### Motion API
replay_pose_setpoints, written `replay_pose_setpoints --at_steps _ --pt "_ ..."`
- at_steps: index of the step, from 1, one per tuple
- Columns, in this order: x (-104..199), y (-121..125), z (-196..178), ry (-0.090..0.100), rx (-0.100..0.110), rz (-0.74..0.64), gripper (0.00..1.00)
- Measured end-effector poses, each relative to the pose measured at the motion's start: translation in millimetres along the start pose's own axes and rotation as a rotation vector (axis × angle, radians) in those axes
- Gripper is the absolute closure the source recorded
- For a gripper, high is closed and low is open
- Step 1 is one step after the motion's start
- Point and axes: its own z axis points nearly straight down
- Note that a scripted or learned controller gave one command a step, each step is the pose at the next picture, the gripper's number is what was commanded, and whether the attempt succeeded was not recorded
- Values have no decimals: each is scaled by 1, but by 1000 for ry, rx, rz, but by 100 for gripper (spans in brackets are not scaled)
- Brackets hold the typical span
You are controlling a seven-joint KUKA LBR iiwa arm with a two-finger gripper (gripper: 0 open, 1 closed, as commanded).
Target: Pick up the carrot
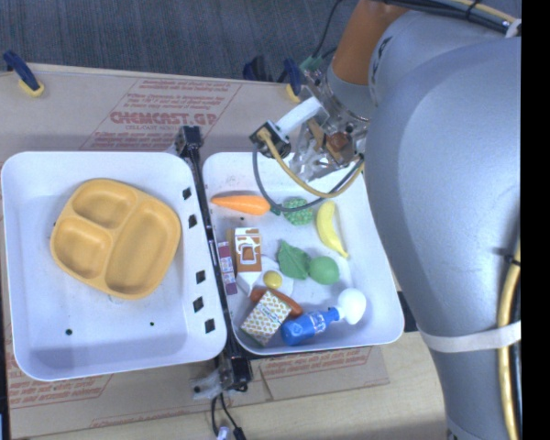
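Far left of the claw, a yellow plate in the other bin. Down and left of the claw, the carrot, flat, leafy end just beside a banana. Cannot tell the claw's state. Might miss the carrot, or bump the banana, so close.

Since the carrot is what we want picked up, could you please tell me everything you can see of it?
The carrot is a smooth orange toy, plastic by its look, tapering to a point at its left end, with a green leafy top at its right. It lies flat, about level across the picture, in the upper left of the right bin, near the wall between the bins. The claw hangs above and right of it, apart.
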Motion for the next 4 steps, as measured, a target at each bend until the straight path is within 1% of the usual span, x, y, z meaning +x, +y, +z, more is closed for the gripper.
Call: replay_pose_setpoints --at_steps 1,2,3,4 --pt "-7 -37 18 -2 2 -9 100" --pt "-5 -81 45 -3 2 -139 100" --pt "-78 -81 64 -2 1 -235 100" --pt "-96 -112 11 -1 -1 -545 100"
